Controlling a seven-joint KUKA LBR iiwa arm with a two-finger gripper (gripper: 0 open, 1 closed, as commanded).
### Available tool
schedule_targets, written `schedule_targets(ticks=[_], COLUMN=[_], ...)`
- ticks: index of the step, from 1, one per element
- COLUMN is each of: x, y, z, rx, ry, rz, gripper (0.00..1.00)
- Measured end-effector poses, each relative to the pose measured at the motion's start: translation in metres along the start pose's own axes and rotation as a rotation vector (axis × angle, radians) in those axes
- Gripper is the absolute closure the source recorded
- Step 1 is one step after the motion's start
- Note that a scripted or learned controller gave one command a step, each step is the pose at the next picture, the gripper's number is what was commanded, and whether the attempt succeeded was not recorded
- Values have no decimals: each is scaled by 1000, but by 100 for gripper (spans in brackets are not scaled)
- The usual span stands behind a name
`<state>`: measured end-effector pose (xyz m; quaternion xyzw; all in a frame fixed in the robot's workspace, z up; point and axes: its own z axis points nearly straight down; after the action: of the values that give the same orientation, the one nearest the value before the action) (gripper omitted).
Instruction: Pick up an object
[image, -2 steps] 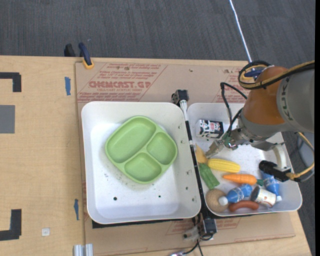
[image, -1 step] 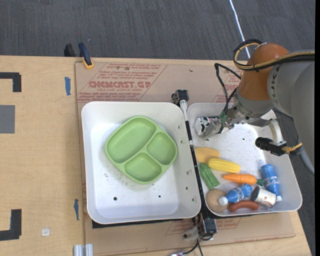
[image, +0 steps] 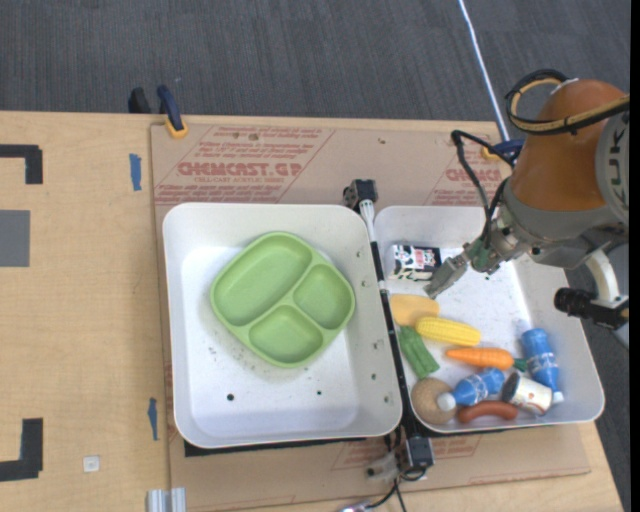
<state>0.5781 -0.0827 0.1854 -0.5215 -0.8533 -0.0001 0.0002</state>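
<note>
The right bin (image: 575, 335) holds several toy items. A black-and-white small box (image: 414, 260) lies at its back left. In front of it are a yellow piece (image: 410, 306), a corn cob (image: 447, 330), a carrot (image: 481, 356) and a green vegetable (image: 417, 351). My gripper (image: 443, 278) hangs low over the bin's back left, just right of the box and above the yellow piece, reaching down-left from the orange wrist band (image: 565, 150). I see nothing held in it.
The left bin (image: 190, 300) holds a green divided plate (image: 283, 298). Blue bottles (image: 538, 352) (image: 478, 386), a sausage (image: 487, 411) and a tan round piece (image: 431, 397) crowd the right bin's front. A clamp (image: 361, 193) sits between the bins at the back.
</note>
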Motion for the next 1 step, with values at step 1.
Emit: schedule_targets(ticks=[1], x=[44], y=[-42], z=[0], rx=[0], ry=[0], rz=[-374], gripper=[0])
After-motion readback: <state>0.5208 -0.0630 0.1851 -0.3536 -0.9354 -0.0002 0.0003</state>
